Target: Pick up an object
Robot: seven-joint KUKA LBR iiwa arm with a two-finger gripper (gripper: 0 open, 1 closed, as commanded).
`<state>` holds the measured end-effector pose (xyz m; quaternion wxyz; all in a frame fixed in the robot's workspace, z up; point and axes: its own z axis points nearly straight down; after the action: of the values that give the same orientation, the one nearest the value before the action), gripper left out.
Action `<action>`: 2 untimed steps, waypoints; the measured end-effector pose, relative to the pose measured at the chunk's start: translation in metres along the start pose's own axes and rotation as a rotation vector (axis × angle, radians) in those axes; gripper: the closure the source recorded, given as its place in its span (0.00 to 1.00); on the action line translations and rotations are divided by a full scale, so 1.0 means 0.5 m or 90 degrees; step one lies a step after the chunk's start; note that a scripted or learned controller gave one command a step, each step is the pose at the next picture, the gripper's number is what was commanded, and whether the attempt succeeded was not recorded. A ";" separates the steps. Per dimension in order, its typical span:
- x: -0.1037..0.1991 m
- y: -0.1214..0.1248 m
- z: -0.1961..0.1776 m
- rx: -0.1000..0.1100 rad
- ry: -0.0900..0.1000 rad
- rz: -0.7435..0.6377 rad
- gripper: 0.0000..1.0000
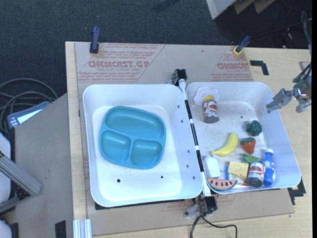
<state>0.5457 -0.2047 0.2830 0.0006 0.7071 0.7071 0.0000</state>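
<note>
The right bin (277,133) is crowded at five o'clock, so a blind descent risks nudging neighbours. The pincer (286,99), at its three o'clock rim, grips nothing; its opening is unclear. The banana (226,146) lies mid-bin, the easiest target.

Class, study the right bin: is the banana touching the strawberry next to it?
Apart. The camera view shows a strip of bare white bin floor between the banana and the strawberry, so their edges do not meet.
</note>
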 end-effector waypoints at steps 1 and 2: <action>-0.037 0.110 0.290 0.002 0.001 0.000 0.00; 0.050 0.006 0.398 0.002 0.001 0.000 0.00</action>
<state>0.5487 -0.1799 0.0838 -0.0012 0.7070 0.7072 -0.0004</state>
